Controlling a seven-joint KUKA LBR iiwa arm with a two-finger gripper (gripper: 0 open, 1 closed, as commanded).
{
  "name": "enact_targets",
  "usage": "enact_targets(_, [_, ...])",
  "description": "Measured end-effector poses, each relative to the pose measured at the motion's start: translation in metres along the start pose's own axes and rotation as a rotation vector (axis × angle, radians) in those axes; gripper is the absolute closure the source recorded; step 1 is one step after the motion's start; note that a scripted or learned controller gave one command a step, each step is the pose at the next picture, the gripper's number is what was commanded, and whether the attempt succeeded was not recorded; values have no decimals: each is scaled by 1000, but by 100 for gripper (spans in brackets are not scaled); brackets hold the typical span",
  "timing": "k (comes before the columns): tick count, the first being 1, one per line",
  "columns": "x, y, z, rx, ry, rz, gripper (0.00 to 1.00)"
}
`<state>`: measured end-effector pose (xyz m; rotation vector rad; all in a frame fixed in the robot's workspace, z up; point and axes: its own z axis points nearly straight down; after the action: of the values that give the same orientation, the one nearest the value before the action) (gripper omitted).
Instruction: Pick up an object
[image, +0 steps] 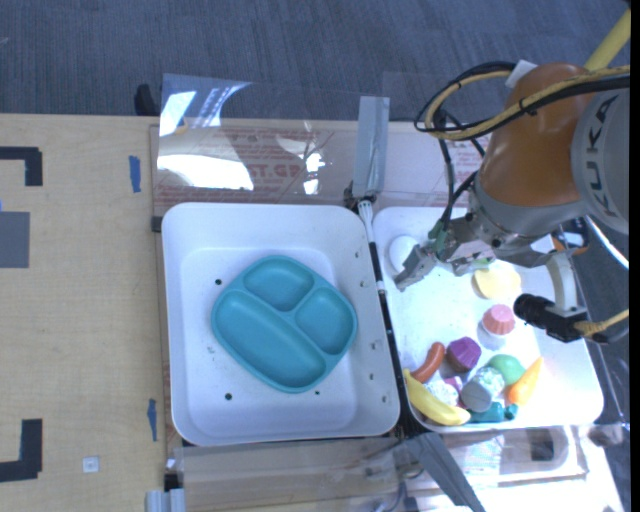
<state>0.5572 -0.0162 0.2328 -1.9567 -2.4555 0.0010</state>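
The arm (540, 130) is reaching in from the upper right of the frame, and its claw (425, 262) is hanging over the upper left part of the right bin (590, 385). How far the claw is opening cannot be told, and nothing is showing between its tips. The toys are lying heaped in the lower part of that bin: a curved yellow banana (436, 402), a red sausage shape (429, 361), a purple lump (463, 353), a pink cupcake (498, 321), a green ball (506, 368). A smooth blue plate (285, 322) with three hollows is lying in the left bin (190, 300).
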Motion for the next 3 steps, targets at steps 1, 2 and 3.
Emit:
enact_targets(1, [-63,57,51,2,-2,63,0])
enact_targets(2, [-109,-6,145,-7,-3,49,0])
enact_targets(3, [-180,58,139,48,19,36,0])
